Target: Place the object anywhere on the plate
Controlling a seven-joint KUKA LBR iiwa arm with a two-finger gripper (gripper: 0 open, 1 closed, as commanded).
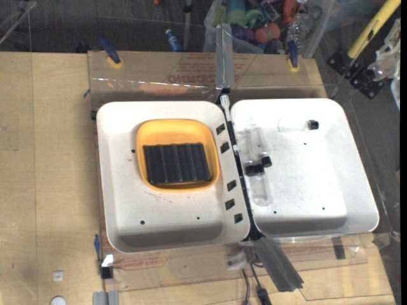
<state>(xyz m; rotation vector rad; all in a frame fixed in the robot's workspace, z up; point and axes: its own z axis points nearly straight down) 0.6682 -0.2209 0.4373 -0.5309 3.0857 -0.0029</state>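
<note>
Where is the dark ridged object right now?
The dark ridged object lies on the yellow plate in the left bin, left of the divider.

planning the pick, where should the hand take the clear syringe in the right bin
Grip the clear syringe across its barrel near the black clip, coming straight down. It lies flat and long, top to bottom in the view, by the right bin's left wall, so close the fingers left-right.
</note>
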